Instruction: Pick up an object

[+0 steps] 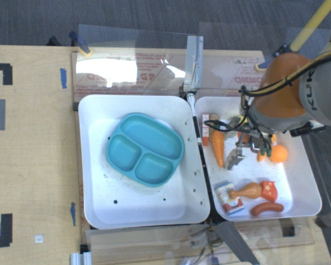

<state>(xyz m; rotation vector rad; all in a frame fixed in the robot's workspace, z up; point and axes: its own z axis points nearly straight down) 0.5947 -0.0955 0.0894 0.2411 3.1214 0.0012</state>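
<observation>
Camera view looks down on two shallow white plastic bins. The left white bin (94,164) holds a smooth blue plastic plate with three sections (145,149), in the middle of the frame. The right white bin (303,170) holds small toy foods. A long orange toy carrot (217,146) lies near its left wall. A round orange ball (278,154) sits to the right. Low in the bin lie a tan toy chicken leg (248,191), a red chunky piece (269,189), a red sausage (267,208) and a small printed box (229,197).

The grey arm's metal gripper (235,157) hangs over the right bin, just beside the carrot. I cannot tell how its tips are set, and nothing shows between them.

I think it is coming down to grab. Next it should line up over the carrot, drop and squeeze. The carrot looks smooth, so it might slip.
</observation>
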